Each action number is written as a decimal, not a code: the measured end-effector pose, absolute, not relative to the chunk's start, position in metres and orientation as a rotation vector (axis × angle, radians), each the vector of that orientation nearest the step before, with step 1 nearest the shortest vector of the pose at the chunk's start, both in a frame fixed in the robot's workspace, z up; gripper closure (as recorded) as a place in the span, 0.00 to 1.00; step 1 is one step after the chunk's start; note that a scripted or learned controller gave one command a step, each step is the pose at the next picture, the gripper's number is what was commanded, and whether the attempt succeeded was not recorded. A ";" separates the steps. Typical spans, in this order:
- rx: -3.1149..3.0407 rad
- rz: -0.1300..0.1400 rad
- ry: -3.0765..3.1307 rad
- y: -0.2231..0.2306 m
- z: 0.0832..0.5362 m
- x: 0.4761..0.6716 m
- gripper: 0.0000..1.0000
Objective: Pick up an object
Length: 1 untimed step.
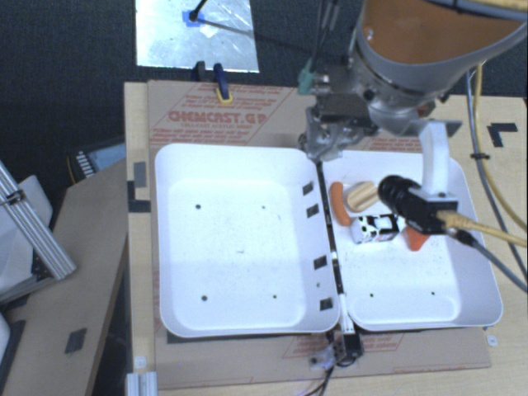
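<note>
1. We note a metal sheet (196, 23) lying flat on the dark floor at far left.
2. We record a yellow-and-blue clamp (222, 85) at the far edge of the cardboard sheet (223, 115), which bears red lettering.
3. We observe an aluminium rail (31, 225) slanting at the left edge, beside the wooden bench (95, 246).

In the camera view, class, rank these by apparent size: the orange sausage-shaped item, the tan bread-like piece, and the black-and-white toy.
1. Black-and-white toy, largest.
2. and 3. Orange sausage-shaped item and tan bread-like piece: too alike to rank; the sausage is longer, the bread wider.
</note>
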<state>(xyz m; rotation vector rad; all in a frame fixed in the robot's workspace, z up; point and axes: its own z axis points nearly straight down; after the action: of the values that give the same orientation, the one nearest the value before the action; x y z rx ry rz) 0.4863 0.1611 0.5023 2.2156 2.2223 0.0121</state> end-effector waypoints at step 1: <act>2.222 -0.003 2.222 0.161 0.397 0.532 1.00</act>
<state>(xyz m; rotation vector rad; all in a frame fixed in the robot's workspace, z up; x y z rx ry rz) 0.5323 0.1608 0.3965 2.2221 2.2216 -0.0033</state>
